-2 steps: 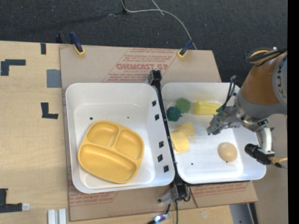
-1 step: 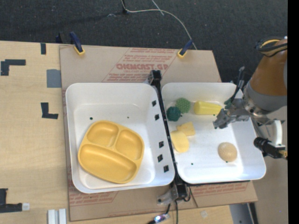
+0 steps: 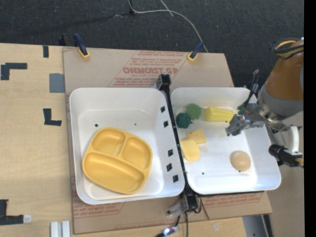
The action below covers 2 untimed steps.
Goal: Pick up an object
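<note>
The right bin (image 3: 261, 181) holds a yellow block (image 3: 218, 114), a light green ball (image 3: 193, 111), a dark green ball (image 3: 183, 120), two pale yellow pieces (image 3: 192, 144) and a beige ball (image 3: 240, 160). My gripper (image 3: 234, 127) hangs over the bin's right middle, just right of the yellow block and above the beige ball. Nothing shows between its fingers.
The left bin (image 3: 79, 102) holds a yellow divided plate (image 3: 117, 159). A black divider (image 3: 170, 127) runs between the bins. The arm's orange band (image 3: 285, 75) rises at the right edge. Cardboard (image 3: 143, 68) lies under both bins, clamped at the back.
</note>
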Each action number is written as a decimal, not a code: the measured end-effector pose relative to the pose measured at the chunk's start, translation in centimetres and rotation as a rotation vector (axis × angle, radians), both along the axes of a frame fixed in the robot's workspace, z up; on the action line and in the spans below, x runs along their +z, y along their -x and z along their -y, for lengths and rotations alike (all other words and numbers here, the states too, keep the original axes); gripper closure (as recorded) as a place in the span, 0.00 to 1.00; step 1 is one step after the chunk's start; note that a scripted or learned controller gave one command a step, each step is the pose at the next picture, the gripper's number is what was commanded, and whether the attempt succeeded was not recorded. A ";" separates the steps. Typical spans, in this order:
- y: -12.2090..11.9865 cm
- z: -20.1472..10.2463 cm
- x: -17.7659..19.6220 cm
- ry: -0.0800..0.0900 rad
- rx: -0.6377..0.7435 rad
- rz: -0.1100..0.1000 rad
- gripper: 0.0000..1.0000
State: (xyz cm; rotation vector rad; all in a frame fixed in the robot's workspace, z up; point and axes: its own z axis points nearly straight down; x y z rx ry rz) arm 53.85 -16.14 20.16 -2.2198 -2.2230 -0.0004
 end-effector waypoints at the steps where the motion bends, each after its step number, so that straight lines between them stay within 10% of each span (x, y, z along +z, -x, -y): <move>1: 0.3 -5.5 -0.7 -0.002 0.004 -0.003 1.00; 2: 0.8 -11.4 0.7 -0.002 0.007 -0.001 1.00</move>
